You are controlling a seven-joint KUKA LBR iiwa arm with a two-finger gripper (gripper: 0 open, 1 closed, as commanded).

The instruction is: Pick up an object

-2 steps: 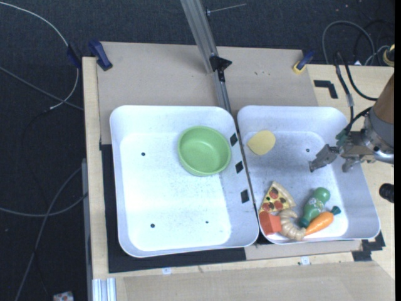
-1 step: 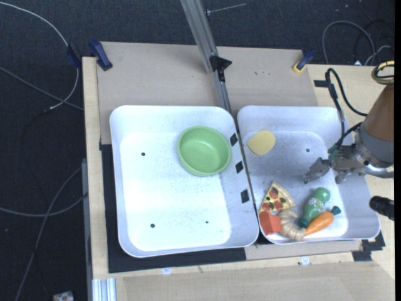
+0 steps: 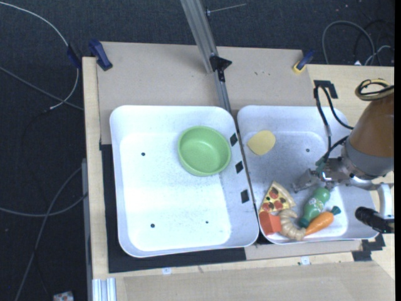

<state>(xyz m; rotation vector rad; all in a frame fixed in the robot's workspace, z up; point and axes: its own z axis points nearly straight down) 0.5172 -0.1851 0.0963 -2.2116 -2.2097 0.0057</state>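
In the right bin [image 3: 294, 121], toward its near right corner, the gripper [image 3: 311, 179] hangs low over the white floor, reaching in from the right on the grey arm [image 3: 369, 149], whose orange band is cut off by the frame's edge. The metal fingers point leftward and are small and blurred against the speckled bin floor, so whether the jaws stand open or closed cannot be told; nothing is visibly caught between them. Just near of the gripper lies a green bottle [image 3: 314, 207], tilted, its top close to the fingers, though contact cannot be made out. Touching the bottle's near side is an orange carrot [image 3: 322, 221], lying at a slant. Left of these, a pizza slice [image 3: 276, 199] rests by the bin's left wall, with a red block [image 3: 270, 222] at its near end and a tan curved toy [image 3: 292, 226], hard to identify, crowded against the carrot. A yellow round piece [image 3: 261, 142] sits apart at the far left of the same bin. The left bin [image 3: 156, 224] holds a green bowl [image 3: 203, 150], upright, near its far right corner. A metal pole [image 3: 197, 24] slants down from the far edge and ends between the two bins.
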